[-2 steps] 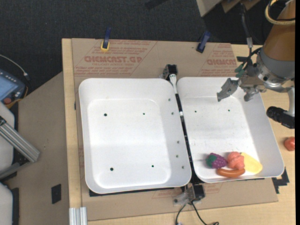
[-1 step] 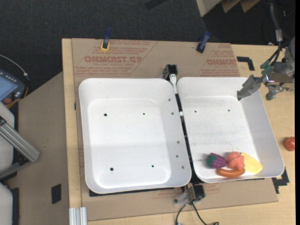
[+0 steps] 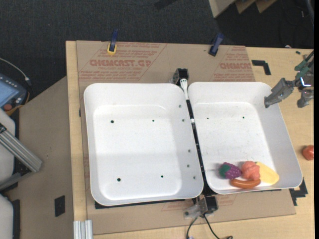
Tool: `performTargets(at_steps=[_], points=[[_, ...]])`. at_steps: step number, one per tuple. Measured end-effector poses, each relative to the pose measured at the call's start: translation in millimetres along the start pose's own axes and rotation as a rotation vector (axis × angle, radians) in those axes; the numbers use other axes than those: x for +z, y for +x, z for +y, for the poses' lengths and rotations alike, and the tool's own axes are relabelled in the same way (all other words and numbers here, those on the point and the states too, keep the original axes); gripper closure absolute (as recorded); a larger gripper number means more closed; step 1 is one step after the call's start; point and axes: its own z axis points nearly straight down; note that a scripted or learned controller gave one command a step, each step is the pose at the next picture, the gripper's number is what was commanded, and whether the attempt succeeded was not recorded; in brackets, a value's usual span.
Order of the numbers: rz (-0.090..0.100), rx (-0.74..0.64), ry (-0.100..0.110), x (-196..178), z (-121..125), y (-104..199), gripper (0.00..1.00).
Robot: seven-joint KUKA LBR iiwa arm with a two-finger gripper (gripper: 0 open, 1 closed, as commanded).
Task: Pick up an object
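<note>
Cardboard (image 3: 149,59) is showing "CHEMCAST GP" in red; gripper (image 3: 291,93) is hanging open, holding nothing, near right bin (image 3: 279,128).

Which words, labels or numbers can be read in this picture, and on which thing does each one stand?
"CHEMCAST G P": red print on the brown paper-covered board behind the left white plastic bin; last letters uncertain.
A second red print on the same board, behind the right white plastic bin: partly hidden and blurred, not readable.
Smaller red lines around both prints: too small to read.
</note>
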Motion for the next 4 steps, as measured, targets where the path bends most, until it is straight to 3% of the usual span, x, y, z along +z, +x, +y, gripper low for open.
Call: performTargets(at_steps=[1, 2, 3, 4], points=[[-0.001, 0.001, 0.0, -55, -17, 3, 0.0], [0.0, -0.002, -0.004, -140, -16, 32, 0.0], [-0.001, 0.001, 0.002, -146, -15, 30, 1.0], [0.001, 0.005, 0.018, -54, 57, -13, 1.0]])
